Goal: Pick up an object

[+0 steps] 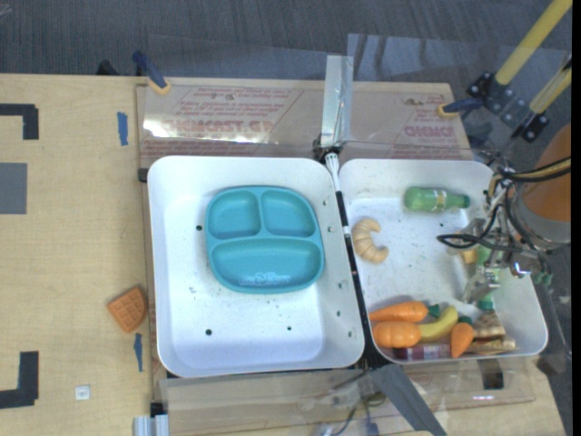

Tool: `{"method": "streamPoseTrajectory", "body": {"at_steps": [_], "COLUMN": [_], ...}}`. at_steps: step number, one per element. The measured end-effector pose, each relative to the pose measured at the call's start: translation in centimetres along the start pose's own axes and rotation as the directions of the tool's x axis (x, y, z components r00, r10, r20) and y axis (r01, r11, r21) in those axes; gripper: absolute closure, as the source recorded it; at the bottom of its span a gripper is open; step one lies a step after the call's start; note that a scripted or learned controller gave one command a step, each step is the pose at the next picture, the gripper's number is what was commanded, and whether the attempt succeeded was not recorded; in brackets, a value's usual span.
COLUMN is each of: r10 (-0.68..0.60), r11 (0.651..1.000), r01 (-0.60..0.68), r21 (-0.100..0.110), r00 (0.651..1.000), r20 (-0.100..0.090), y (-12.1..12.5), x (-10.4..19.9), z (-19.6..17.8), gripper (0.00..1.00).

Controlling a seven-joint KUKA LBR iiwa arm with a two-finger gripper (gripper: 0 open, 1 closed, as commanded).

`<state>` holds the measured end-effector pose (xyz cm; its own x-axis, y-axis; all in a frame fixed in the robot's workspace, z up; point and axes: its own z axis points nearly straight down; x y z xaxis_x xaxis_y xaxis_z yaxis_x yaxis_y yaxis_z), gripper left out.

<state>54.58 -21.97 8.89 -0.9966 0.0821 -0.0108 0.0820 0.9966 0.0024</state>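
The right bin [413, 271] holds toy food. A green bottle [434, 199] lies on its side at the back, and a tan croissant [369, 241] rests near the left wall. Along the front edge are an orange carrot [399, 312], a rounder orange piece [397, 334], a yellow banana [439, 325], a small carrot [461, 338] and a brown piece [491, 339]. My gripper [481, 284] hangs over the bin's right side, just above the right end of that front pile, with dark cables around it. I see nothing clearly held in it.
The left bin [177, 243] bears a teal divided plate [264, 240]. A toy waffle [128, 309] lies on the wooden bench left of the bins. A metal divider post [336, 107] stands behind the seam between the bins. Yellow bars [536, 34] cross the upper right.
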Motion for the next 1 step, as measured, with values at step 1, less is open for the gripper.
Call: {"method": "streamPoseTrajectory", "body": {"at_steps": [1], "r10": [0.117], "r11": [0.993], "r01": [-0.117], "r21": [0.003], "r00": [0.993], "r20": [0.001], "y": [0.74], "x": [0.59], "z": [-0.02], "gripper": [0.00]}}
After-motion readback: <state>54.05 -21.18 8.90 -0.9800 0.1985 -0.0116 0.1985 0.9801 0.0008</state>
